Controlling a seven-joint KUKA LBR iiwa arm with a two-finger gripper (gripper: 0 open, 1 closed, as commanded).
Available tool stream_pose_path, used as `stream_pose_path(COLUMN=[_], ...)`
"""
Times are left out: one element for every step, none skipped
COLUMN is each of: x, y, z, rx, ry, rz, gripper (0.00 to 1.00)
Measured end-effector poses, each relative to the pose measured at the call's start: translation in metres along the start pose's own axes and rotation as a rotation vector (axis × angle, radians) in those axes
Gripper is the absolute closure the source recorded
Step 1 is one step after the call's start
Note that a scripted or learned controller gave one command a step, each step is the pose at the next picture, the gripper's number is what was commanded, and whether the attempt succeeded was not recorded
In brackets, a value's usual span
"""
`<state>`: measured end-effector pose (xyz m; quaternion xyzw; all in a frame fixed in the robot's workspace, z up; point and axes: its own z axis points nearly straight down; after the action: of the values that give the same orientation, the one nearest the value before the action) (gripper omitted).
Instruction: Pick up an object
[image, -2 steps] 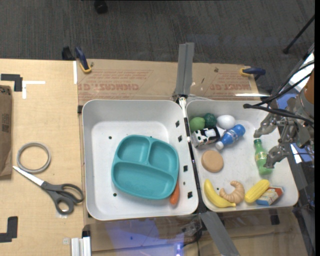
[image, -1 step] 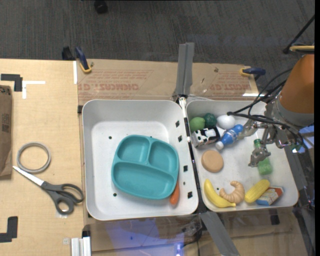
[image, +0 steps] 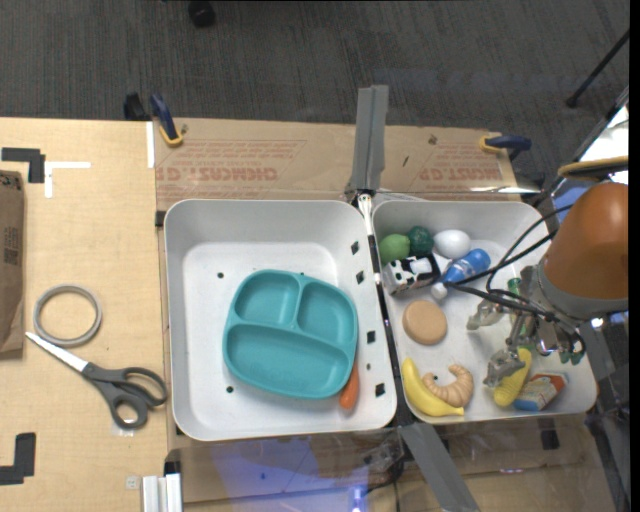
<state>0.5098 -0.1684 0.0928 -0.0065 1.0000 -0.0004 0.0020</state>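
Bench holds two white bins; right bin (image: 560, 225) full of toys. Gripper (image: 507, 363) low over yellow toy (image: 512, 382), touching it; finger state unclear. Teal plate (image: 290, 335) in left bin (image: 200, 240).

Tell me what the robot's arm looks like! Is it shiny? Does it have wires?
The arm comes in from the right. Its big rounded part is orange with a soft shine, and grey below that. Thin black cables loop off it over the right bin. The gripper at the end is silvery metal with small parts and little wires, some green.
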Motion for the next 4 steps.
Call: stream_pose_path(x=[0.027, 0.025, -0.029, -0.031], y=[-0.036, -0.034, 0.015, 0.016], z=[0.001, -0.009, 0.001, -0.009], rx=[-0.001, 0.001, -0.001, 0.000], ry=[0.002, -0.002, 0.001, -0.003], rz=[-0.069, -0.073, 0.073, 0.070], gripper=[0.00, 1.00, 1.00, 1.00])
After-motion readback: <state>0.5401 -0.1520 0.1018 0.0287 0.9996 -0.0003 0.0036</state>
